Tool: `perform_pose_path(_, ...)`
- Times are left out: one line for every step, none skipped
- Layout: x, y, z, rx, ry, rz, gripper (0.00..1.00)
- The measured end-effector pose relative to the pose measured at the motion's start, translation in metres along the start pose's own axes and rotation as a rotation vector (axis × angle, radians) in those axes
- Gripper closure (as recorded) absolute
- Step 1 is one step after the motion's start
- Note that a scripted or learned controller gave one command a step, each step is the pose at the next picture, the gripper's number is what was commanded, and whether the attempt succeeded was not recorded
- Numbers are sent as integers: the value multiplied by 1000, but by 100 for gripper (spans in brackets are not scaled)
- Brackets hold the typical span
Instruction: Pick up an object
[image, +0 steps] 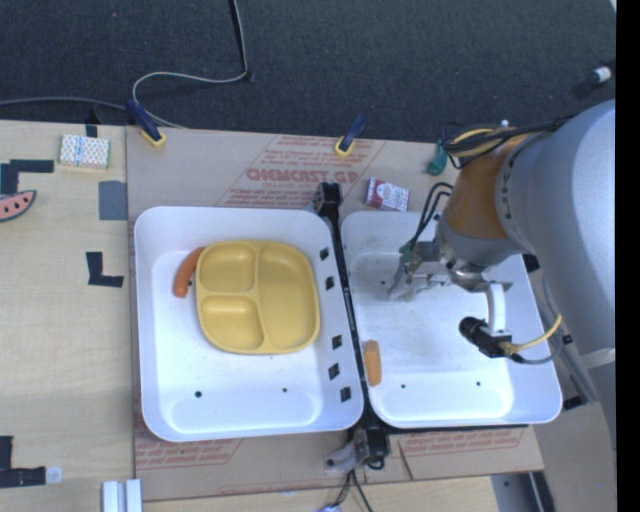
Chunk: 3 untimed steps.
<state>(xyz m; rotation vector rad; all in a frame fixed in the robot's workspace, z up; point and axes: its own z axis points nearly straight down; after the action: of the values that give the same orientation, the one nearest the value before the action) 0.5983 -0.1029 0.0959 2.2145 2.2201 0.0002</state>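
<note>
We see the jaws (408, 283) low in the right bin (440, 400), though we cannot tell their state. An orange piece (372, 362) lies near that bin's left wall. The left bin (240, 415) holds a yellow plate (258, 297) beside an orange sausage (185, 271).

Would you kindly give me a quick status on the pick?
Gripper low in right bin, nothing seen between fingers. Small orange piece lies by that bin's left wall, apart from gripper. Nothing between them.
</note>
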Motion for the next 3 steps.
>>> perform_pose_path(0,0,0,0,-1,0,0)
perform_pose_path(1,70,11,3,2,0,0)
perform_pose_path(1,71,1,3,-1,-1,100)
